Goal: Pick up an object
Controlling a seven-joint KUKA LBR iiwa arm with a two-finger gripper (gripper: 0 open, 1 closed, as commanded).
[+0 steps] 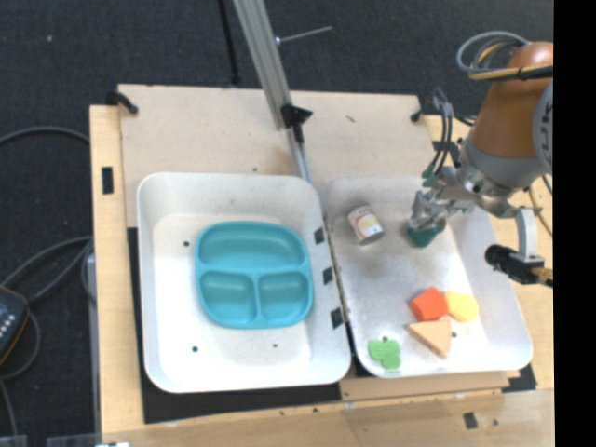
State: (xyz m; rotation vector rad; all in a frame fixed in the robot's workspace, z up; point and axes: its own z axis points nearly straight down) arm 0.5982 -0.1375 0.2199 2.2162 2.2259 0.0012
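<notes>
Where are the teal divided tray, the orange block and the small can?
teal divided tray (251,274): camera view, on its central divider.
orange block (428,304): camera view, on its top face.
small can (365,223): camera view, on its side.

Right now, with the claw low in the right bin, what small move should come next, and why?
Probably a short straight lift to test the grasp. The claw sits down on a teal object near the back of the right bin, and whether it truly has it is unclear. The small can lies apart to the side, so rising should disturb nothing.
</notes>
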